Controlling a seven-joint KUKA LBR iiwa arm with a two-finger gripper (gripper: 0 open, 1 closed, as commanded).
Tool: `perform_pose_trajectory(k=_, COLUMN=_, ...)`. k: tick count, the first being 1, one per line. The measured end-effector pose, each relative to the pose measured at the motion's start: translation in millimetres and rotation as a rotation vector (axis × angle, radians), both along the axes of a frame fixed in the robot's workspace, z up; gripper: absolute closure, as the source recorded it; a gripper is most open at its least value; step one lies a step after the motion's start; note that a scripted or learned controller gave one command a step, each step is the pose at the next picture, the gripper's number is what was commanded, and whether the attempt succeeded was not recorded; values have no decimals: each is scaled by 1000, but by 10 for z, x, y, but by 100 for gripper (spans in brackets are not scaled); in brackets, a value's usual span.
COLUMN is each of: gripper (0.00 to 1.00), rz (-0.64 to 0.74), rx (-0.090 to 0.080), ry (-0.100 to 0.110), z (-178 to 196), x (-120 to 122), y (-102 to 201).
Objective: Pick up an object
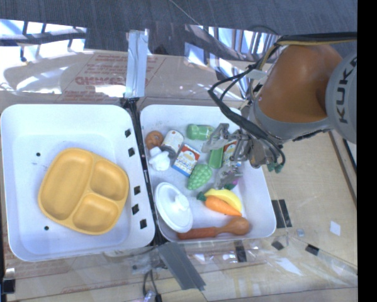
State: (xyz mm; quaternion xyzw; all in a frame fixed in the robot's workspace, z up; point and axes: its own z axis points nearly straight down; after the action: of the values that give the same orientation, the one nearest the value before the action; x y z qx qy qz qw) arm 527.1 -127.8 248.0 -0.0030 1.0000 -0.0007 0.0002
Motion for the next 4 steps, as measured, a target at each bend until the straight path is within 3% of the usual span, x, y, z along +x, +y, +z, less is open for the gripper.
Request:
perform_pose_trajectory(k=1, gripper=0, rz=60, rx=5, ry=11, z=-1224, x=286, y=-129)
perform_pose_trajectory(k=2, gripper=0, rz=-86, rx=-10, ry=-11, z=-1489, x=264, y=220)
perform_pose_trajectory(k=3, gripper=0, rz=-212, rx=-16, ry=-40, z=-1443, x=130, y=199)
perform_pose_trajectory(k=4, gripper=0, rz=-290, rx=-2, ry=-10, z=-1506, x=683, y=164)
